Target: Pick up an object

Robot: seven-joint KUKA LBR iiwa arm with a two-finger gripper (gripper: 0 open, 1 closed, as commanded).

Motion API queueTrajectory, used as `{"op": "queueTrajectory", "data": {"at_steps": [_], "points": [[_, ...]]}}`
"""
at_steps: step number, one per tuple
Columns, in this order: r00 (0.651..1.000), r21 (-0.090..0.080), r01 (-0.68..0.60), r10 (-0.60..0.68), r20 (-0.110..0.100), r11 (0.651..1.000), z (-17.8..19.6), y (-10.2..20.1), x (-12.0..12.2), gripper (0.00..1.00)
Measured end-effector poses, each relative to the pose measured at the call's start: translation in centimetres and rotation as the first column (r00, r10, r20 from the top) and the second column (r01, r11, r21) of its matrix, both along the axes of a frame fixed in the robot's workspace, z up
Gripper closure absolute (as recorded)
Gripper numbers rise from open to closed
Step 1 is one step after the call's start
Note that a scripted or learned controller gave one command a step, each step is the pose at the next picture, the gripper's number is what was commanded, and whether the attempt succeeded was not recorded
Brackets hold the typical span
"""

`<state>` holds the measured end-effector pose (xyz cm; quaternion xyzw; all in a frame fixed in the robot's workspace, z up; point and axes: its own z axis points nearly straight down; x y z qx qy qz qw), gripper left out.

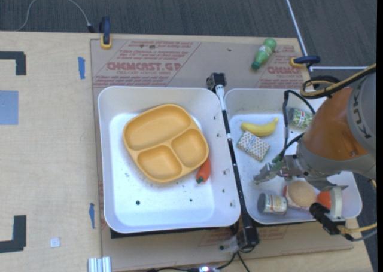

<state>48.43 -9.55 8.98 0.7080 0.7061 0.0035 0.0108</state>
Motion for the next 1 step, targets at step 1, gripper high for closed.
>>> {"op": "queueTrajectory", "data": {"at_steps": [1], "points": [[1.0,-0.01,0.004,-0.004,0.009,1.0,1.16,-0.4,0.19,1.0]]}}
